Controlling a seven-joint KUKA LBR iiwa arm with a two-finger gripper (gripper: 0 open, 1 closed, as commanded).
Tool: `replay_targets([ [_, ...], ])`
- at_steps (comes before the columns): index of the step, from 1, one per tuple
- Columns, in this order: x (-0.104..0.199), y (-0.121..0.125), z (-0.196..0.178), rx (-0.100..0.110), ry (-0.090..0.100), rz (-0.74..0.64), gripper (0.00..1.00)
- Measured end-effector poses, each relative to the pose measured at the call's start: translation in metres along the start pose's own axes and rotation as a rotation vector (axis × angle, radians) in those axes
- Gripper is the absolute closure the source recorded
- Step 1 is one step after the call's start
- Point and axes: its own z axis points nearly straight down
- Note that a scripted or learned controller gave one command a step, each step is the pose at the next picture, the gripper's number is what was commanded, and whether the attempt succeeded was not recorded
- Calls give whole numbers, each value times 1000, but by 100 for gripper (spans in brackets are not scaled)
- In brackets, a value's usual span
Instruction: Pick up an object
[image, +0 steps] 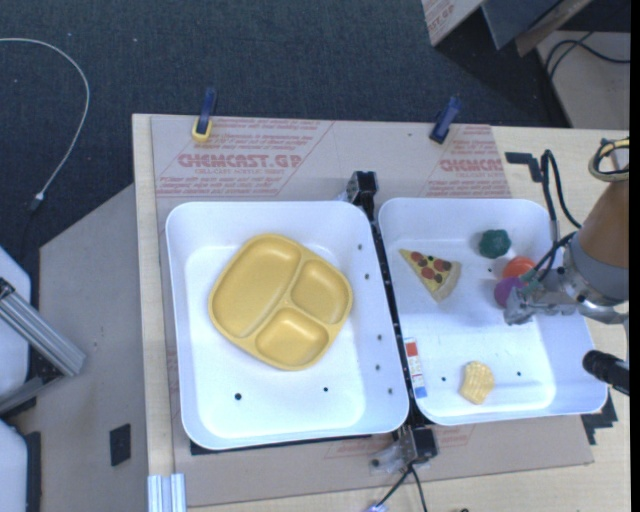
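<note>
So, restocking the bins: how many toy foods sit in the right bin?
5: pizza slice left, green piece far, orange and purple by the gripper, yellow piece near. Arm may hide more.

Dark blue-grey carpet (250, 50) covers the floor around the desk (300, 150), whose brown top bears red lettering. A thin white cable (70, 60) loops over the carpet at left, and a cardboard box (450, 15) sits at the far edge.

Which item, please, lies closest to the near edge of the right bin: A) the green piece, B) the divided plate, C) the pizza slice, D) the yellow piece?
D: the yellow piece lies low in the right bin, by its near edge, while the pizza slice and green piece lie farther back; the plate is in the left bin.
</note>
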Motion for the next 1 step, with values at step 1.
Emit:
replay_targets([
  [1,-1,0,-64,-4,-1,-3,100],
])
